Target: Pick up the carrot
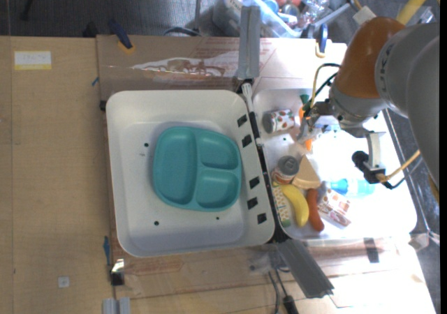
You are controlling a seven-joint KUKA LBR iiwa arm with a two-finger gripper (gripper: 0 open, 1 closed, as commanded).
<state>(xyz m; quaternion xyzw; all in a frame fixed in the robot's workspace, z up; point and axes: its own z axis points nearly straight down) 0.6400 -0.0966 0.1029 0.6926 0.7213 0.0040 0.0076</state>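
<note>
Over at the right bin (391,232) we find the arm (391,61), grey with its orange band, reaching down so that the pincer (308,131) sits low near the bin's far left corner. Something small and orange (305,111) shows right at the pincer's tip, possibly the carrot, but it's too small and too bright there to call, and whether the pincer is wide, narrow or gripping anything I cannot tell. Just beside it, toward the far left corner, lies a small patterned can (279,121) on its side. Along the bin's left wall, a grey round-topped tin (288,165) sits next to a tan wedge (306,176), and nearer the front corner there's a yellow banana (296,205) lying alongside a red sausage-shaped thing (315,212). A small red-and-white box (335,208) rests just right of those, with a blue item (340,185) beyond it toward the bin's middle. Across the divider, the left bin (133,229) carries a teal sectioned plate (196,168) squarely in its middle.
</note>
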